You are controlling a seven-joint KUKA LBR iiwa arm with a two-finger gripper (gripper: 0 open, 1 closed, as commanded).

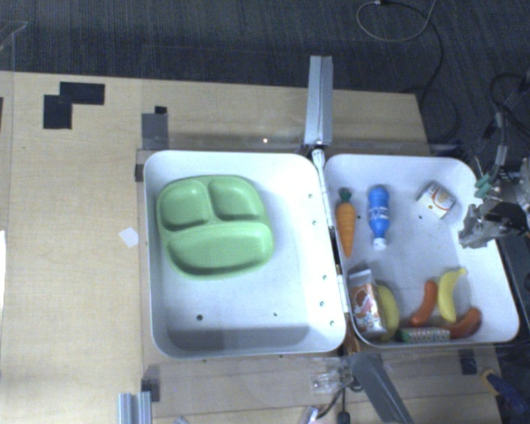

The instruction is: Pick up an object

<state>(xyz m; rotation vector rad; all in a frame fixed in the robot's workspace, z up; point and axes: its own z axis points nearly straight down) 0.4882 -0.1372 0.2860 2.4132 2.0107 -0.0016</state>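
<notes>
While the gripper (482, 228) hangs over the right edge of the right bin (493, 276), we cannot tell how it is set. Within that bin we see a carrot (345, 225) and a blue bottle (378, 215) near its left edge, and bananas (447, 293) along its near edge. A green tray (215, 224) lies in the left bin (238, 329).

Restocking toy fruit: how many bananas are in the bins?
2. One banana lies near the right bin's front right; another beside the snack packet, partly hidden.
</notes>
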